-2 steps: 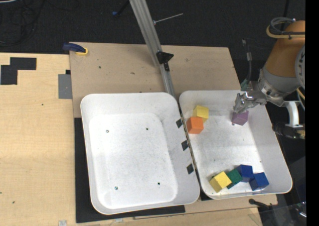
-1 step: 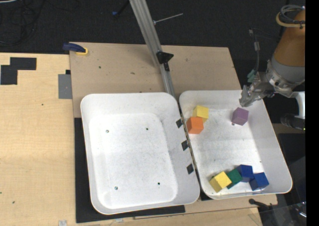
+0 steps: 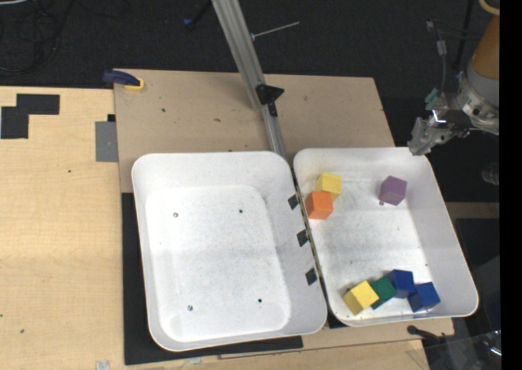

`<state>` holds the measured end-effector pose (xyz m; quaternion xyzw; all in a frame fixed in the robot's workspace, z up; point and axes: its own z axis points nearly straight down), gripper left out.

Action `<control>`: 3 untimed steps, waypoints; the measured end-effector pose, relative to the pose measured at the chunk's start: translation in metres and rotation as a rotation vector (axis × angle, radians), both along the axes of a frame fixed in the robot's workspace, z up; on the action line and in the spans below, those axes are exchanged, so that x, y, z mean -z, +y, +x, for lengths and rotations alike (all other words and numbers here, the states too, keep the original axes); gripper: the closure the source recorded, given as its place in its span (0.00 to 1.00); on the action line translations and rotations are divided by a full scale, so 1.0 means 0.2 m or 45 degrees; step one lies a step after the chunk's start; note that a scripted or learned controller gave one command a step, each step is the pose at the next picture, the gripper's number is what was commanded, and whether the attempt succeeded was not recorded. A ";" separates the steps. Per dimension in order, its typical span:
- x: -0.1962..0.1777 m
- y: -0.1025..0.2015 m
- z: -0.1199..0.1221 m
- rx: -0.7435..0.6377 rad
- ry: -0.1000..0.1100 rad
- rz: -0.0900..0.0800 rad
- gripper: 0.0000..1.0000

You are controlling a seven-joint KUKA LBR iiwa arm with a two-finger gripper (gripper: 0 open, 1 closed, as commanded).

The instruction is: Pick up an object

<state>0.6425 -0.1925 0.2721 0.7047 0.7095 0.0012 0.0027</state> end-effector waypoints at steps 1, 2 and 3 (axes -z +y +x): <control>0.07 0.29 0.03 0.003 0.011 0.006 1.00; 0.07 0.59 0.00 0.002 0.012 0.006 1.00; 0.06 0.88 0.03 0.003 0.009 0.006 1.00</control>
